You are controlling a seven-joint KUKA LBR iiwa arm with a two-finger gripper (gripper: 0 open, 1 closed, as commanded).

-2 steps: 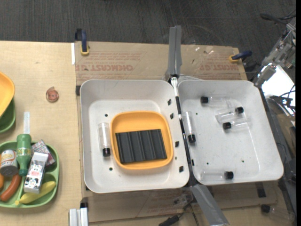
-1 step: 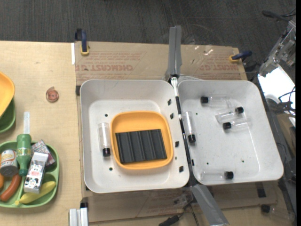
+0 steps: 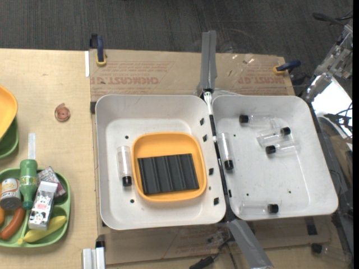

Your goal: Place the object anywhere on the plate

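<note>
An orange plate (image 3: 168, 140) lies in the middle of the left bin (image 3: 106, 150). A black ribbed rectangular object (image 3: 168, 172) rests flat on the plate and covers most of its floor. A clear vial with a black cap (image 3: 123, 164) lies on the bin floor just left of the plate, not touching it. In the right bin (image 3: 303, 184) several clear black-capped vials lie scattered: one (image 3: 224, 150) along the left wall, two (image 3: 275, 140) near the upper middle, and one (image 3: 252, 118) at the back. A small black cap (image 3: 273, 208) sits near the front wall.
A green tray (image 3: 61, 217) of toy food stands at the bench's left front, with stacked orange and green bowls (image 3: 5, 122) behind it. A small pink item (image 3: 63, 112) lies on the wood. Clamps (image 3: 98, 49) hold the cardboard under the bins. Cables and metal parts (image 3: 336, 60) crowd the upper right.
</note>
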